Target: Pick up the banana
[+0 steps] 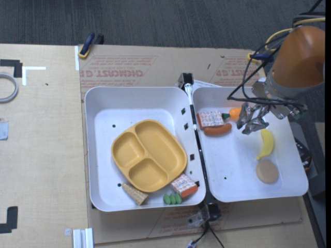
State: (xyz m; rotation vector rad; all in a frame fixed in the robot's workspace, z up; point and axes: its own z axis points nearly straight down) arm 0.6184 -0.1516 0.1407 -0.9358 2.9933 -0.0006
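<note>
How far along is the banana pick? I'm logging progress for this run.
Done: the arm has brought its two-finger gripper over the right white bin, just up-left of the curved yellow banana. In hand: nothing visible; the banana lies on the bin floor beside a round tan cookie-like piece. Left: closing on the banana and lifting it.

The yellow divided plate point(149, 155) lies in the left bin point(98, 138). Right of the plate, in the right bin point(227, 187), the banana point(266, 143) lies with a tan round piece point(268, 172) just below it and the gripper point(252, 122) close above-left, over a sausage point(217, 130).
</note>
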